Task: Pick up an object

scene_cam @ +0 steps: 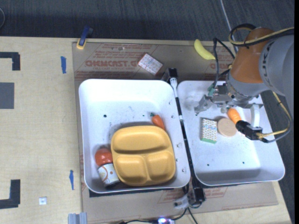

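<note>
My gripper (pixel 224 101) hangs below the grey wrist and orange band over the back of the right bin (pixel 261 169). Just under it lies a small orange piece (pixel 233 114). In front of that piece rests a round tan disc (pixel 228 128), with a checkered green-and-white pad (pixel 209 130) to its left. The left bin (pixel 93 97) holds a big yellow compartment tray (pixel 142 154), an orange carrot-like piece (pixel 158 121) at the tray's back edge, and a red-topped can (pixel 105 166) on its left. The wrist hides how the gripper stands.
Behind the bins a yellow banana (pixel 204 50) and a small patterned card (pixel 149 63) lie on the cardboard. A black connector with a yellow cable (pixel 252 132) trails from the arm over the right bin. A black bar (pixel 180 125) separates the two bins.
</note>
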You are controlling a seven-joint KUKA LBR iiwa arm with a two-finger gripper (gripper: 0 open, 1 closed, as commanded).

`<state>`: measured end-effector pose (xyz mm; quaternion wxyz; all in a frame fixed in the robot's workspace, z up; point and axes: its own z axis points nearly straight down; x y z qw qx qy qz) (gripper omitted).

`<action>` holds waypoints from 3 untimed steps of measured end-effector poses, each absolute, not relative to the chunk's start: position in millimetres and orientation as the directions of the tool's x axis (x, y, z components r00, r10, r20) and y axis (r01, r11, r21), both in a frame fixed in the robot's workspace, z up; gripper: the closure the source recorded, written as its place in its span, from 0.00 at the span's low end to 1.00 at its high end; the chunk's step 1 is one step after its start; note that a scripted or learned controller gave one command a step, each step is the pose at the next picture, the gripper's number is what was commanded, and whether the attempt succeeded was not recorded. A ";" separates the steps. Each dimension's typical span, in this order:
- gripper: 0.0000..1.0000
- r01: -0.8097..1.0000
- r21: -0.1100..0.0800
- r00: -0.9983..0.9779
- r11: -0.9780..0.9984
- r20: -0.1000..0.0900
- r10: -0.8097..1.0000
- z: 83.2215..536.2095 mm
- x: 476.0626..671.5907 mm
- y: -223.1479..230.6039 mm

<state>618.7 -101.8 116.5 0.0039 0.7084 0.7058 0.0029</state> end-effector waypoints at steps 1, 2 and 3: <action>0.00 1.000 0.003 0.000 0.000 0.000 1.000 85.9 580.9 -99.6; 1.00 1.000 0.007 0.002 -0.002 -0.001 1.000 97.0 582.3 -99.8; 1.00 1.000 0.002 -0.002 0.002 0.000 1.000 185.4 601.3 -47.1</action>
